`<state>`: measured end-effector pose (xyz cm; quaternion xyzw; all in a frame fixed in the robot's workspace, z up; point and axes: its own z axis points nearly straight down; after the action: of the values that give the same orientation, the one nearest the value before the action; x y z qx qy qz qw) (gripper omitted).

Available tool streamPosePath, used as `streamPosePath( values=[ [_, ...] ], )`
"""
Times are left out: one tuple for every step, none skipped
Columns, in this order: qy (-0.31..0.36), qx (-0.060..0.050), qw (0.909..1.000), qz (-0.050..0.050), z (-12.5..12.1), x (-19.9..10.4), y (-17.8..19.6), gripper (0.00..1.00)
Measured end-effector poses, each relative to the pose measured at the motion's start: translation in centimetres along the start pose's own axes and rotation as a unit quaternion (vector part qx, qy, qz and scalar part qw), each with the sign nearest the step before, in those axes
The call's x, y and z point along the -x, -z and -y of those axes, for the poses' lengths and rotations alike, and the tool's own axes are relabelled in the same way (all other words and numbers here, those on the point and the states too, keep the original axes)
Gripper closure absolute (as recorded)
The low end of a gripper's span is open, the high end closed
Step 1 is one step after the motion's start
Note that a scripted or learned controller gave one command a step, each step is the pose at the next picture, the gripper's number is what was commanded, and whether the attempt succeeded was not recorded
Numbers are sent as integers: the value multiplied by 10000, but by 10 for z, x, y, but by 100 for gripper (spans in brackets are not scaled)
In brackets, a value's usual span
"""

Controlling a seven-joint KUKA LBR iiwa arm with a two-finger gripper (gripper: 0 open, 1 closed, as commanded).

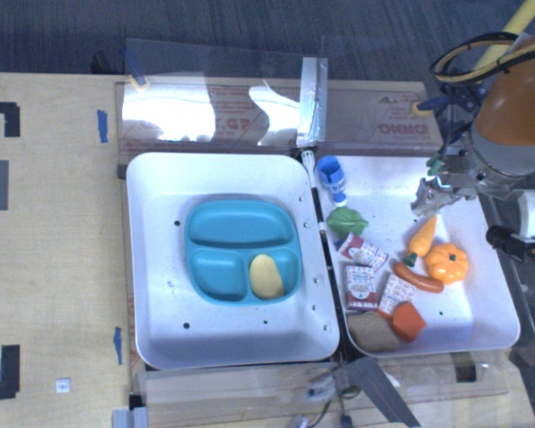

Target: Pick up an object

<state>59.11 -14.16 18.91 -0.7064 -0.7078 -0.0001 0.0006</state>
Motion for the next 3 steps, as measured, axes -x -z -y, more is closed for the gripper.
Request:
streamPosePath(
  values=[
    [1038, 29, 9946, 10, 14, 6, -100, 0],
    [1037, 27, 9946, 10, 15, 6, -101, 0],
    [1031, 48, 9947, 15, 13, 6, -90, 100]
  ],
)
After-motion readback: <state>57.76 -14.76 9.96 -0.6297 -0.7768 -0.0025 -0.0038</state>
